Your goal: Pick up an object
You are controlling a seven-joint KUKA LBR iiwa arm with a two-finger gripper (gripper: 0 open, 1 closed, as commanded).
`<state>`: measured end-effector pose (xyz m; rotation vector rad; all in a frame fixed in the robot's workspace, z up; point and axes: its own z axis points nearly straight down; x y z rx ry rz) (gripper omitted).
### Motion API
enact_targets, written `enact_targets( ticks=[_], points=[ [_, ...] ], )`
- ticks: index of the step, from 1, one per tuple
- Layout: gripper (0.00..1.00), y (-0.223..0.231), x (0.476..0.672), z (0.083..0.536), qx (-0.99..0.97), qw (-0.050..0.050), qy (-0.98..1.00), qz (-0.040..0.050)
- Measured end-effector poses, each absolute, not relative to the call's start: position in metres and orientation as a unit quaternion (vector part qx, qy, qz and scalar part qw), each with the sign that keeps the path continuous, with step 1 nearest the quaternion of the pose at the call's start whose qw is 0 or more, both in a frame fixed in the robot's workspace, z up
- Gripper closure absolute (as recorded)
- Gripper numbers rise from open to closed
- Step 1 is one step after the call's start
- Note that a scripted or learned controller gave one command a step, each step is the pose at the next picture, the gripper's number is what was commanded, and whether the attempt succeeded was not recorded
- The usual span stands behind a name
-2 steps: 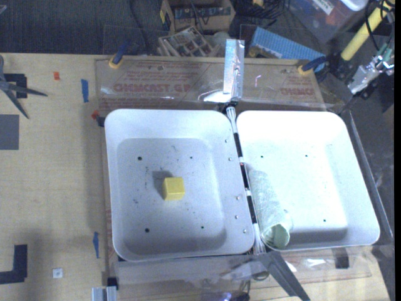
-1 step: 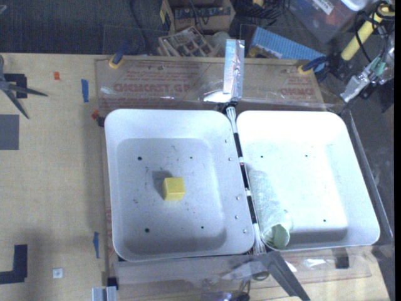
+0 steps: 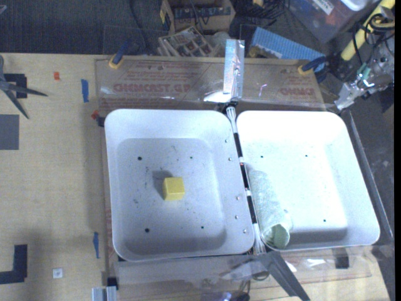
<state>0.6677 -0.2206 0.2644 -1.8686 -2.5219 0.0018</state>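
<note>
Yellow block sits mid left bin, pale green roll lies along right bin's left wall; gripper state can't be told.

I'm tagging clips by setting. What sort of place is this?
Probably a robotics lab or workshop: two white bins fixed side by side on a wooden bench, clamps on a clear sheet behind them, and tangled cables and gear on the floor beyond.
</note>
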Motion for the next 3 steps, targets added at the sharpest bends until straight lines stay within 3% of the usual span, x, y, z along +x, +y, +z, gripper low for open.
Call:
enact_targets(
  ticks=[1,2,3],
  points=[
    [1.0,-0.211,0.656,0.279,-0.742,0.002,-0.67,0.0016],
    [1.0,-0.184,0.649,0.322,-0.766,0.0,-0.643,0.0008],
    [1.0,-0.213,0.664,0.272,-0.699,0.002,-0.715,0.0012]
  ],
)
